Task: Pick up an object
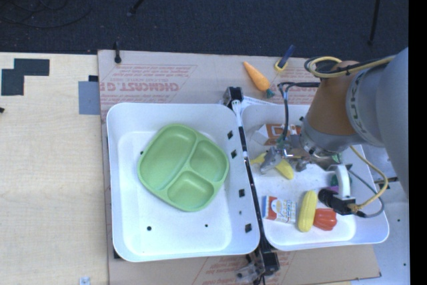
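My gripper (pixel 272 161) is low in the right bin (pixel 373 231), near that bin's left wall. A small yellow object (pixel 285 171) lies right against the gripper's lower right side; whether it is held cannot be made out. Toward the bin's front lie a white, red and blue packet (pixel 280 209), a yellow corn cob (pixel 307 210) and a red object (pixel 325 219) side by side. A white and green item (pixel 342 178) rests to the right of the gripper. The arm hides the bin's back right part.
The left bin (pixel 127 210) holds a green divided plate (pixel 184 167). An orange and white packet (pixel 273 132) lies at the back of the right bin. Behind the bins, on the cardboard, lie an orange carrot (pixel 256 76) and a blue and yellow tool (pixel 285 59).
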Tool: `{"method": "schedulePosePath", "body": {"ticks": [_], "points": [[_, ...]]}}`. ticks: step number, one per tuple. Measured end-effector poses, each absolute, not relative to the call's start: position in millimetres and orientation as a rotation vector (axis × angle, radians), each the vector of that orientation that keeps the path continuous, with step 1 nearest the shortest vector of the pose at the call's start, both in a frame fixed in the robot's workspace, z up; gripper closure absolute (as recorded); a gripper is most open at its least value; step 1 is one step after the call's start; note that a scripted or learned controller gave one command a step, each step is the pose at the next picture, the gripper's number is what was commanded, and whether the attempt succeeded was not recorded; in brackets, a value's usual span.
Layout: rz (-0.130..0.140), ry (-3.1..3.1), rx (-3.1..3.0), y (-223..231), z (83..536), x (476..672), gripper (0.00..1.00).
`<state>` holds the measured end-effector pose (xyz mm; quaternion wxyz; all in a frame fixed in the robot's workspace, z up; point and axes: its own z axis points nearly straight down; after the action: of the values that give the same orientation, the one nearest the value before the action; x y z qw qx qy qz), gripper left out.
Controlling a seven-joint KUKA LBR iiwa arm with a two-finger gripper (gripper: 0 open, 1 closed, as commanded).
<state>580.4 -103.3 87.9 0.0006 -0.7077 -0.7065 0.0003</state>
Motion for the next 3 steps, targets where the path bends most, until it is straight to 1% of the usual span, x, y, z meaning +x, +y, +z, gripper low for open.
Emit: {"method": "schedulePosePath", "body": {"ticks": [1, 2, 3], "points": [[0.000, -2.214, -2.222, -103.4, 98.5, 580.6, 1.00], [-0.001, -2.223, -2.219, -34.2, 188.5, 644.4, 1.00], [0.003, -2.221, -2.217, 10.0, 223.7, 586.4, 1.00]]}}
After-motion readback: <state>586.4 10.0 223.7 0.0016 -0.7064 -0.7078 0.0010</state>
